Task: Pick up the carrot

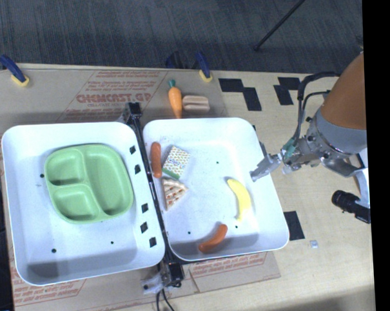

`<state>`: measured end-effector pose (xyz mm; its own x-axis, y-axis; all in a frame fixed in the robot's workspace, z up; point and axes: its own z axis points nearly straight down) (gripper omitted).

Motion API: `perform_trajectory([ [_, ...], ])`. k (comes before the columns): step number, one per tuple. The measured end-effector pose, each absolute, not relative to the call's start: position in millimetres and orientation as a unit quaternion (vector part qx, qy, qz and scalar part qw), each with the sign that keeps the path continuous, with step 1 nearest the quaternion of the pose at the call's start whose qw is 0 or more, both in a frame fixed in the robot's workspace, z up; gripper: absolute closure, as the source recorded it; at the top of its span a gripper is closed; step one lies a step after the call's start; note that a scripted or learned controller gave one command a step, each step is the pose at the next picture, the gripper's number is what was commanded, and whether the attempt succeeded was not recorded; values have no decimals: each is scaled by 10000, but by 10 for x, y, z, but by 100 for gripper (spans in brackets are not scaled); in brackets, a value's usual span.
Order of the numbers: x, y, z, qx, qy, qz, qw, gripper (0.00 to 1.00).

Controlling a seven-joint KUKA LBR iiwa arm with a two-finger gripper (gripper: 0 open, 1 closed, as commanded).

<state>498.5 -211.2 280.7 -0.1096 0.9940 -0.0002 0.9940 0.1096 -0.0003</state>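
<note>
Reading left to right: a green divided plate [88, 182] sits in the left bin [31, 255]; the carrot [174, 99] lies on the bench just beyond the right bin [266, 229], beside a bun [196, 104]; the gripper [265, 168] hangs over that bin's right rim, its grip state indiscernible.

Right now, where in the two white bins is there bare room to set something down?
Free: the right bin's middle, between the waffle and the banana, and its far strip near the carrot. Also the left bin's near floor, below the green tray. Crowded: the right bin's left edge, with sausage, cracker and waffle.
</note>
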Motion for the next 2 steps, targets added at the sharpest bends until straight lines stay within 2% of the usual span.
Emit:
perform_trajectory([
  [1, 4756, -2104, 1575, -6958, -7182, 7, 29, 0],
  [2, 4841, -2112, 3149, -7424, -6700, 2, -2, 0],
])
